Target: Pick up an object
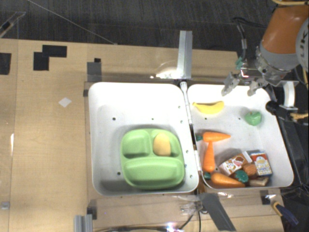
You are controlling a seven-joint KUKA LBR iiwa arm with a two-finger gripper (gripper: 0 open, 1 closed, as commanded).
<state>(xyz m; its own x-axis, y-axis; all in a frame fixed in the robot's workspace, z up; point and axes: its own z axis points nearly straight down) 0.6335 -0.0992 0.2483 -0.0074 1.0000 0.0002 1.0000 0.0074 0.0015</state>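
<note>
The tool (pixel 240 86) hangs above the far edge of the right bin (pixel 270 129), its two fingers (pixel 230 84) spread apart with nothing between them. The fingers point down and splay outward, one toward the bin divider side and one toward the right. Above them the grey wrist and the orange band of the arm (pixel 285 25) rise toward the upper right corner, so the arm stands steeply over the bin's back right corner.

Just below and to the left of the tool, a yellow banana (pixel 208 107) lies on the bin floor near the far wall. A small green piece (pixel 252 118) sits to the right of it, close beneath the tool but apart from it. Nearer the front lie two orange carrots (pixel 209 151), one across and one lengthwise, and a cluster of small boxes and toy food (pixel 246 167) in the front corner.

The left bin (pixel 104 129) carries a green divided tray (pixel 152 163) with a yellow roundish item (pixel 162 144) in its upper right compartment. Both bins rest on the table (pixel 43 153).
</note>
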